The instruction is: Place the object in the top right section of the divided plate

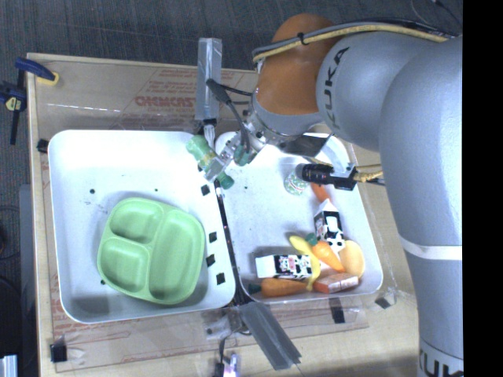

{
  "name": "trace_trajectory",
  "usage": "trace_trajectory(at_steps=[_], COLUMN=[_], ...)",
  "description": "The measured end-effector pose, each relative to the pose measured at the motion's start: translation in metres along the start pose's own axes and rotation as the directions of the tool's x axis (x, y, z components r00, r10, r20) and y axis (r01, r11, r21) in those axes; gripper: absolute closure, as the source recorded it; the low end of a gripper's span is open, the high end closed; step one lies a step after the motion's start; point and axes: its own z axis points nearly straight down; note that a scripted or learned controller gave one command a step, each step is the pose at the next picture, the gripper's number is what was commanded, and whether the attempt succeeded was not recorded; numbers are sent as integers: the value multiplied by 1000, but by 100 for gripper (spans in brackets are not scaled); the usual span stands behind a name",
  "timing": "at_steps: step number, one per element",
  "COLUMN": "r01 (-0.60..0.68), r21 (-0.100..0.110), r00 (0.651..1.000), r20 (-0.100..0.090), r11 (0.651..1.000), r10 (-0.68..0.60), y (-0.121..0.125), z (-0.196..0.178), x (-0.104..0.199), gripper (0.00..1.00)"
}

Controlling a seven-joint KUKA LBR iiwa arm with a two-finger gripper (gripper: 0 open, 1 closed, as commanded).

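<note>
I see the claw (222, 157) pinching a green object (206, 157); the plate (152, 248) lies below-left of it, top right section nearest.

My arm (393, 108) is a bulky, rounded grey shell with "KUKA" lettered in darker grey on its side. Just behind the fingers (206, 154) sits a glossy orange band (287, 73). A black and yellow cable (354, 31) loops over that band. The fingers are translucent green, below a small metallic wrist block.
</note>
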Motion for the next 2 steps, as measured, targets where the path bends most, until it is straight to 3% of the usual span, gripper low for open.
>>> trace_trajectory(at_steps=[1, 2], r01=[26, 30], r21=[0, 1], r00=[1000, 1000], r20=[1, 1], r11=[1000, 1000], r10=[-26, -30], y=[-30, -30], z=[0, -10], x=[11, 10], gripper=[100, 100])
